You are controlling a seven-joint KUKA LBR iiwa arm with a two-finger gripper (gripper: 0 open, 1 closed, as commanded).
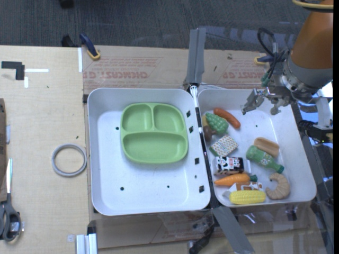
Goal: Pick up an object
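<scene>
A: White plastic was all that lay under the gripper [263, 100] at that moment. It hung over the far end of the right bin [299, 136] with its two fingers spread apart and nothing between them.

B: And where were the objects?

A: Nearer to you. The red sausage [228, 117] and the green toy [216, 123] were closest to it; the bottle [263, 159], the carrot [232, 180] and the corn [246, 197] were packed together. If you had descended there, I think you would have closed on bare floor, or pushed two toys at once.
</scene>
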